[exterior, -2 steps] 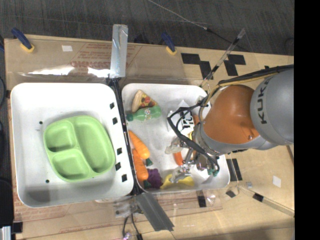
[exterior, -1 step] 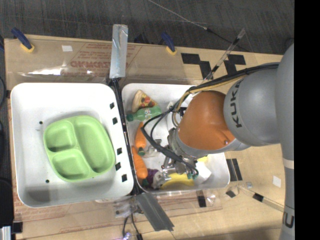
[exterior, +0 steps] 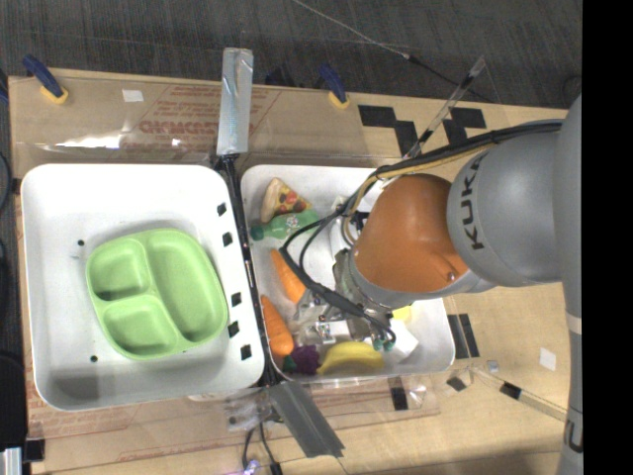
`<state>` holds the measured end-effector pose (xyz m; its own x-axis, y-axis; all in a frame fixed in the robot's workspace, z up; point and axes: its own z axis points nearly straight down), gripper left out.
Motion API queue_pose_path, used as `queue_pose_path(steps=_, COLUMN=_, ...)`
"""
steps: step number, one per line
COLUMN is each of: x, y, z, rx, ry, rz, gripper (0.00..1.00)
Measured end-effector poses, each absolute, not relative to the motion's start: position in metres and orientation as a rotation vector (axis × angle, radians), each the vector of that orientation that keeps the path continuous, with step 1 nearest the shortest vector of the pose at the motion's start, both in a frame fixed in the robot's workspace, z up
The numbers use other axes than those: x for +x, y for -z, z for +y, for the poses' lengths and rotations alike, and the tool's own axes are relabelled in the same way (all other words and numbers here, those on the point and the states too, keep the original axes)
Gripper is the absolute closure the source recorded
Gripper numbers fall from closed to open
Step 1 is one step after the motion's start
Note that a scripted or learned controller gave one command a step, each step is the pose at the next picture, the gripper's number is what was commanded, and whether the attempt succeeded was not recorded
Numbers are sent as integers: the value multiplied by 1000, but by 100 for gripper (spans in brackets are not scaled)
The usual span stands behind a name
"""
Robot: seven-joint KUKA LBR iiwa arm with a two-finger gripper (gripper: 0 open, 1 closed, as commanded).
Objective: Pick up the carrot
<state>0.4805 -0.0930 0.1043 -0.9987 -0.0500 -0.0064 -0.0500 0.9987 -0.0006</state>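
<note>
the arm point(exterior: 495, 216) reaches in from the right and hangs over the right bin point(exterior: 435, 349), its orange band point(exterior: 406, 231) covering much of the bin's middle. the claw point(exterior: 341, 327) sits low toward the near end of that bin, among cables and metal parts, and i cannot tell from this angle how it is set or whether anything is in it.

two orange pieces lie in the right bin, both close to the wall shared with the left bin point(exterior: 49, 265). the upper carrot point(exterior: 289, 277) lies just left of the wrist, its long axis running from upper left to lower right, so its lower end points toward the claw. the lower carrot point(exterior: 277, 328) lies against the bin's left wall, its long axis nearly along that wall, its thick end toward the near edge. it sits left of the claw, close by, at about the same height in the picture.

near the claw's near side lie a banana point(exterior: 351, 356) and a purple piece point(exterior: 305, 360). at the far end are a pizza slice point(exterior: 284, 200) and a green bottle point(exterior: 282, 227). a green divided plate point(exterior: 153, 290) sits in the left bin.

my judgement is that the move turns on a short shift leftward, with the claw turned across the chosen carrot's long axis; the banana and the wall leave little room.
</note>
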Motion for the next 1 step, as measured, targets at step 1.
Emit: queue_pose_path(steps=1, x=491, y=-195, z=26, rx=-148, ry=-4, rz=3130, gripper=100)
